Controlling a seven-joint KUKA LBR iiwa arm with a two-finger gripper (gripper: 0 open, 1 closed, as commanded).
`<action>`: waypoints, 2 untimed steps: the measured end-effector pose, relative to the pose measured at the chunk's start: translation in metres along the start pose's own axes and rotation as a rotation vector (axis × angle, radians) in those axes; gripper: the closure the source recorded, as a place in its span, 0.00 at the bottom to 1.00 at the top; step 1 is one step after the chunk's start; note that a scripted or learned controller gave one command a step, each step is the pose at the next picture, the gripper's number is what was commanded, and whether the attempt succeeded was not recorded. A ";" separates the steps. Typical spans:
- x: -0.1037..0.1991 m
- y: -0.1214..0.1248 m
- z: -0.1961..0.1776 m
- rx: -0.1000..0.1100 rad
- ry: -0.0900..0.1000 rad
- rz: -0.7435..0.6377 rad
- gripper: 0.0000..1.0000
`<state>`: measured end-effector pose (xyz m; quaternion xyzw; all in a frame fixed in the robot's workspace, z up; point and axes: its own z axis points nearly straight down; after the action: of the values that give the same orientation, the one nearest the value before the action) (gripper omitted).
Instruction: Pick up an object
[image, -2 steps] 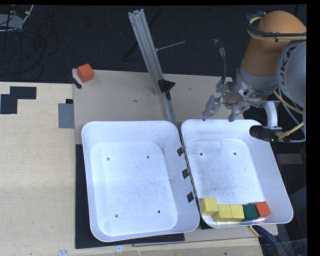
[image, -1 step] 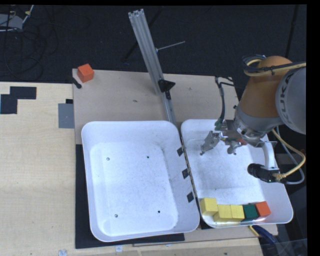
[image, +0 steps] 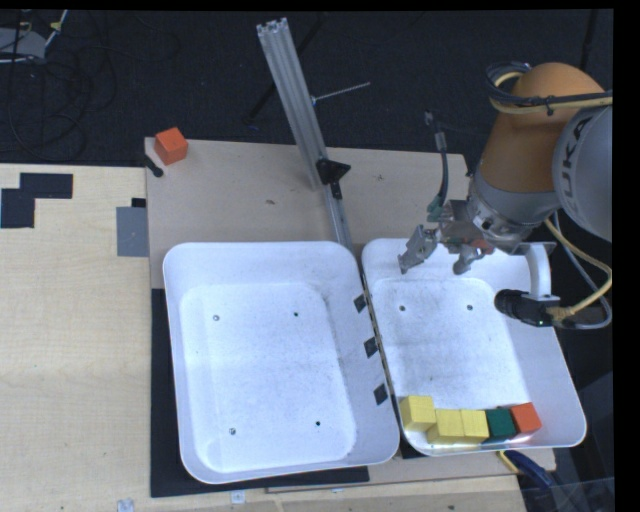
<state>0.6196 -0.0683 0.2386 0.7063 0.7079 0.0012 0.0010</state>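
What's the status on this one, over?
Tool open, holding nothing, over right bin's far edge. Blocks bunched at its near edge, untouched. Nothing in the way.

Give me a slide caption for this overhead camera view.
Open gripper hovers over right bin; blocks line its near edge.

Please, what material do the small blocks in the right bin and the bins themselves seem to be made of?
Blocks: probably painted wood or plastic; flat matte colours, sharp square edges. Right bin and left bin: likely thin moulded plastic; white, rounded corners, faint sheen, speckled with wear.
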 end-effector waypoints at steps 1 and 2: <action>0.032 -0.007 -0.007 0.006 0.002 0.000 0.00; 0.087 -0.009 -0.049 0.001 0.001 -0.003 0.00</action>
<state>0.6099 0.0184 0.2877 0.7054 0.7088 0.0013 0.0001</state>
